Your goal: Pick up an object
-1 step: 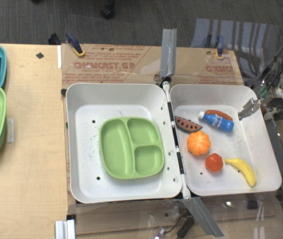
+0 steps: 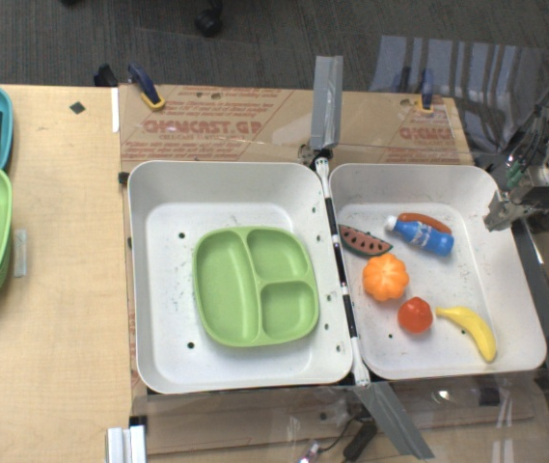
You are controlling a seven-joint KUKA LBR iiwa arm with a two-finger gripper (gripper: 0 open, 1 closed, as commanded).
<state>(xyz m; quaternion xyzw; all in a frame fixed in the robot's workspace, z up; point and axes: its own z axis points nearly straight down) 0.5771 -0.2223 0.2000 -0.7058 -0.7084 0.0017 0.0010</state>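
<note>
I see the gripper at the right bin's rim; its opening I cannot tell. The blue bottle lies left of it, label unreadable.

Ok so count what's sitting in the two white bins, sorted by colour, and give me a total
Green: 1, divided plate
Orange: 1, orange fruit
Red: 2, tomato and watermelon slice
Yellow: 1, banana
Blue: 1, bottle
Total: 6
</note>
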